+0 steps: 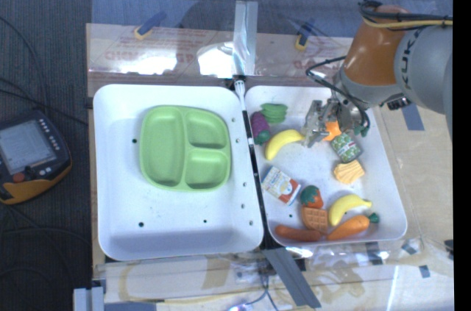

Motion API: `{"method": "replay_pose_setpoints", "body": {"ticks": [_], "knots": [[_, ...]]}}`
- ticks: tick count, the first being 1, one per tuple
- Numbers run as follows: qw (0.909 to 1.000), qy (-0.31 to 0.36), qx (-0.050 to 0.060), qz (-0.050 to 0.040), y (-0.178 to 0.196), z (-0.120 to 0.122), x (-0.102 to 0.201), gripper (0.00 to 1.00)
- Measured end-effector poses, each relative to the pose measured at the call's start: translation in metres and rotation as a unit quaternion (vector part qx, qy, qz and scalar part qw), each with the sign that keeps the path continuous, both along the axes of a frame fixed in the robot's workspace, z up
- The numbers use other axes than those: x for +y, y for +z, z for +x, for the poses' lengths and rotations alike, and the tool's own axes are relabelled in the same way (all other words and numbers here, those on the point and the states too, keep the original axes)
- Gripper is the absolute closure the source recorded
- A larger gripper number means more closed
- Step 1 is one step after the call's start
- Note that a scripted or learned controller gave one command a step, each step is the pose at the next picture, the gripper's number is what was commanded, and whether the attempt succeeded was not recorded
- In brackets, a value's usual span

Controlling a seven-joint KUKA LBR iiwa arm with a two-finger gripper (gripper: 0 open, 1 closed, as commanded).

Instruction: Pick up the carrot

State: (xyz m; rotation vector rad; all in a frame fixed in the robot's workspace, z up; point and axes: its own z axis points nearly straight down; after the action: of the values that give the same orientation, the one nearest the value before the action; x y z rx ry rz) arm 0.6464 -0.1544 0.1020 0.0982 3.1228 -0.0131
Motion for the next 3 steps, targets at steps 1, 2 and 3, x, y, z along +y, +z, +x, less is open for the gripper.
{"method": "replay_pose_setpoints", "body": {"ticks": [1, 2, 3], "knots": [[0.9995, -0.03, 0.001, 0.0029, 0.103, 0.0, -0.016, 1.0], [0.9858, -0.168, 0.002, 0.0062, -0.011, -0.076, -0.019, 1.0], [0.9784, -0.207, -0.001, 0.0042, 0.1, -0.063, -0.062, 1.0]]}}
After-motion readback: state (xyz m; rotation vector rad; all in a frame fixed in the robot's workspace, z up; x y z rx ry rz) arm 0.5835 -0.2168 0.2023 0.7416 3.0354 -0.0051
